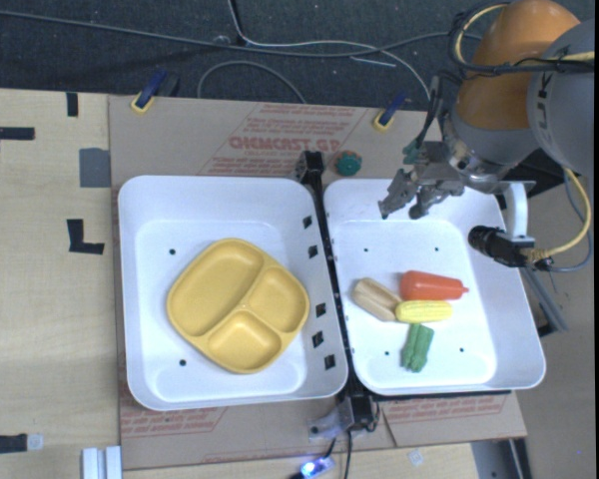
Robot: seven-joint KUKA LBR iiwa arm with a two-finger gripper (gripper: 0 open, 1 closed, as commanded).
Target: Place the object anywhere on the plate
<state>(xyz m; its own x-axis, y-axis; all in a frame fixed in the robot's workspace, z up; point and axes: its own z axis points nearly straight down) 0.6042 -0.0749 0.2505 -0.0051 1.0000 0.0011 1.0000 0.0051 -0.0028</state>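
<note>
Wooden bench [40, 297], cardboard sheet [280, 138] under two white bins. Yellow plate [238, 304] in left bin [145, 203]. Gripper [404, 205] at right bin's [504, 367] 11 o'clock, fingers apart, holding nothing. Carrot [432, 285], corn [422, 311], bread roll [376, 298], green vegetable [416, 347] clustered mid-bin.

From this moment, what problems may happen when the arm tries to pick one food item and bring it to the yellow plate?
1. The orange carrot-shaped toy, yellow corn toy and tan bread-like toy lie touching, so the pincer may catch two or push them apart.
2. The small green vegetable toy lies near the right white bin's front wall, which may hinder a grasp.
3. The yellow divided plastic plate sits in the other bin, so an item may drop while crossing the rims.
</note>
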